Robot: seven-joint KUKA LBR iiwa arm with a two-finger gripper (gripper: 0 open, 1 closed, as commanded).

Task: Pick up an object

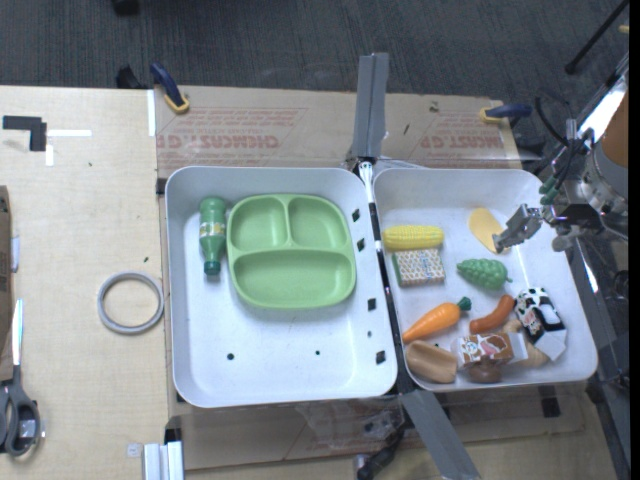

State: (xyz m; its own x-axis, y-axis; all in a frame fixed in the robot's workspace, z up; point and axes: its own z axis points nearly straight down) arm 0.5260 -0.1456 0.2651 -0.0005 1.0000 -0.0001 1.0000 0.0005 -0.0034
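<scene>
The right bin (440, 190) holds several toy foods: a corn cob (413, 236), a tan cracker block (419, 266), a green leafy piece (483, 272), a carrot (435, 320), a sausage (492, 314), a cow-patterned carton (540, 318), a bread roll (430, 363), a printed packet (487, 352) and a yellow slice (484, 228). My gripper (518, 227) hangs at the bin's right side, just right of the yellow slice and above the leafy piece. I see nothing held in it.
The left bin (270, 368) holds a green divided plate (291, 250) and a green bottle (211, 233) lying beside it. On the bench to the left are a tape ring (130, 301) and scissors (18, 413). A metal bar (371, 108) rises between the bins.
</scene>
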